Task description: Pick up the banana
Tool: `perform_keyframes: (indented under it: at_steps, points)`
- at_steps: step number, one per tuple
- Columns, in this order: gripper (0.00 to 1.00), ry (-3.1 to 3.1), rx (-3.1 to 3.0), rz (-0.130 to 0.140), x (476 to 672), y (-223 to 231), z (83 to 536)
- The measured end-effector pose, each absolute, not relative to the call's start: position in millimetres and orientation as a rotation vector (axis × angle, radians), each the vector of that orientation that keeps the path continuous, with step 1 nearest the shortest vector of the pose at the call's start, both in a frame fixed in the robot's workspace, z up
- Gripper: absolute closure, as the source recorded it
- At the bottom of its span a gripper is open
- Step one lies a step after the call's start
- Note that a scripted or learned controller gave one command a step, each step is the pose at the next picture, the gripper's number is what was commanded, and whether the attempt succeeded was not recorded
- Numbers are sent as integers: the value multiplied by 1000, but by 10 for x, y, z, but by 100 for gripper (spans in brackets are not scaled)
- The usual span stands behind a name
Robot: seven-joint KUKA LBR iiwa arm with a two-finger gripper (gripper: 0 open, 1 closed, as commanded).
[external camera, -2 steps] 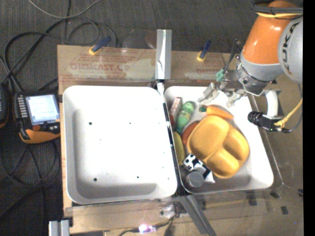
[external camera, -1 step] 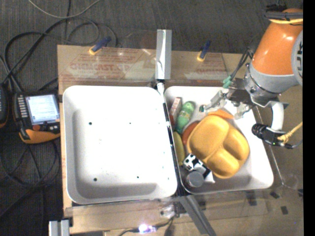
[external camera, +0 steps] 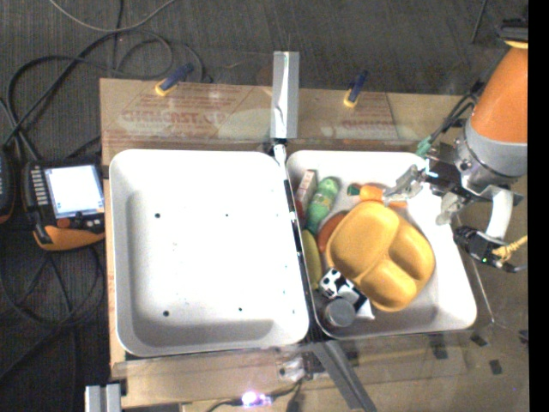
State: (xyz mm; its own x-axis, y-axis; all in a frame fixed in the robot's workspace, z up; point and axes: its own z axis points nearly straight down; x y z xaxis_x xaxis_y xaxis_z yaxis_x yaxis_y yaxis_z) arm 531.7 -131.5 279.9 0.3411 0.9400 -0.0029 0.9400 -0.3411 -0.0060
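Observation:
The banana (external camera: 309, 249) appears as a narrow yellow-green strip lying along the left wall of the right bin (external camera: 455, 312). It is partly tucked under a big yellow-orange lumpy object (external camera: 382, 254) that takes up the bin's middle. My gripper (external camera: 409, 183) hangs over the far right part of that bin, beside a small orange item (external camera: 371, 191). It is well to the right of the banana and apart from it. I see nothing held in it.
A green bottle (external camera: 322, 201) and a red-labelled packet (external camera: 305, 187) lie at the right bin's far left. A black-and-white piece (external camera: 333, 283) and a grey cap (external camera: 339, 312) sit at its near left. The left bin (external camera: 129, 316) stands alongside. A handheld screen (external camera: 70, 194) lies left of the bench.

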Motion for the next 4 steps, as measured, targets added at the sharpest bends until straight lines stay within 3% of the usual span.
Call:
perform_keyframes:
  at_steps: [1, 2, 3, 4]
  points:
    - [0, -1872, -2514, 8, 4951, -1505, 1400]
    - [0, -2478, -2006, -28, 4987, -1434, 972]
    - [100, -2495, -2036, -39, 5074, -1506, 1112]
    - [0, -2482, -2016, -27, 5022, -1472, 1055]
